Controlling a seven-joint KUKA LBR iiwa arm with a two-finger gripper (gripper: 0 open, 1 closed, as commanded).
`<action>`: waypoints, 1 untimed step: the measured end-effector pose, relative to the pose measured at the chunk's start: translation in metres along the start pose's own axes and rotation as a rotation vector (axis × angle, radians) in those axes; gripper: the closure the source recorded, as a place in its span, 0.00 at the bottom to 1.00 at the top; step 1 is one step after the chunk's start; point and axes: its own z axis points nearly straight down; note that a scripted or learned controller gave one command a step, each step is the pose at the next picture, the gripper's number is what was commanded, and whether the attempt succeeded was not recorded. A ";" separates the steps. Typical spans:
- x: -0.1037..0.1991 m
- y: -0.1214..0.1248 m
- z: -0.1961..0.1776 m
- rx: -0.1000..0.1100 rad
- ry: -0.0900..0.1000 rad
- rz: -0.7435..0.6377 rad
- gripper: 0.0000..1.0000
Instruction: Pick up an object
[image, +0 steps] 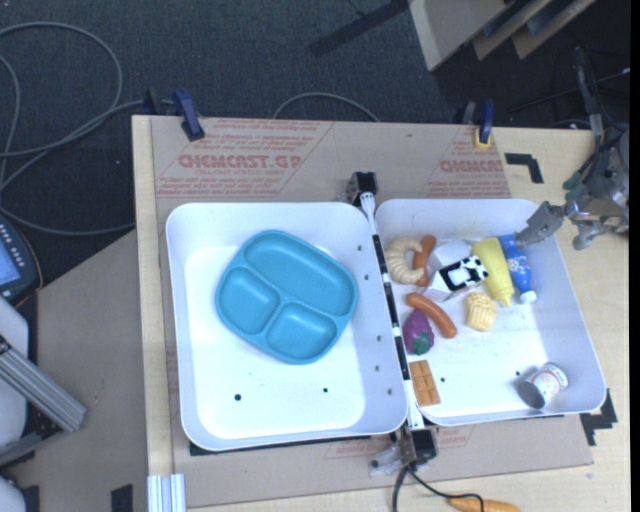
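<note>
The right bin (575, 330) holds several toy foods: a beige ring-shaped pastry (404, 261), a small sausage (428, 249), a black-and-white piece (462, 273), a yellow bottle (493, 268), a blue bottle (517, 268), a corn cob (480, 311), a hot dog (431, 313), a purple eggplant (418, 332), a brown wafer (424, 382) and a small can (546, 383). My gripper (562, 228) hovers at the bin's far right corner, above the rim and just right of the blue bottle. Its fingers stand apart, open, with nothing between them.
A blue divided plate (287, 295) lies in the left bin (200, 380). A black clamp (364, 186) sits where the two bins meet at the back. Blue clamps (187, 112) hold the cardboard-covered bench at its far edge. Cables trail on the floor beyond.
</note>
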 end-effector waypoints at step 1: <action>0.036 0.093 0.148 0.004 0.003 -0.006 0.00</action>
